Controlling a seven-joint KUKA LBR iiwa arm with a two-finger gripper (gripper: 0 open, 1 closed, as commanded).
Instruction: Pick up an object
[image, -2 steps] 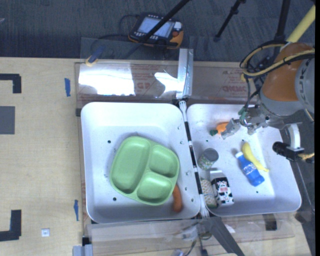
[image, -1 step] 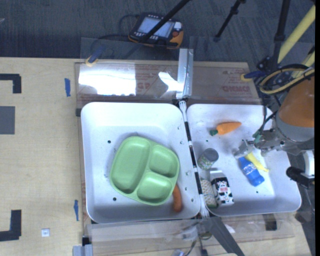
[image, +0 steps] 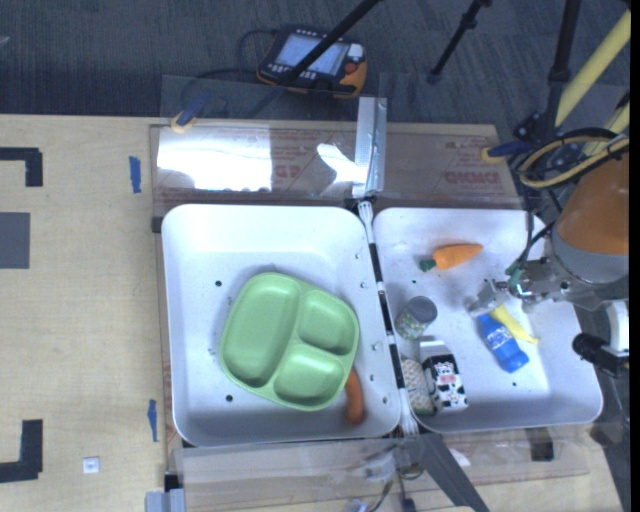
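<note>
A pale wooden bench (image: 80, 330) is seen from above, with two shallow white bins side by side and dark floor beyond. In the left bin (image: 200, 250) a green divided plate (image: 290, 340) is laid, with a small orange piece (image: 354, 398) touching its near right rim. In the right bin (image: 560, 390) a toy carrot (image: 452, 256), a small jar (image: 415, 317), a printed carton (image: 447, 380) and a blue bottle (image: 502, 342) beside a yellow piece (image: 513, 321) are scattered. The tool (image: 503, 287) is held low just beyond the blue bottle; whether it is spread or pressed together cannot be told. The grasp would best be centred across the bottle's narrow width, clear of the yellow piece, before any lift is made.
</note>
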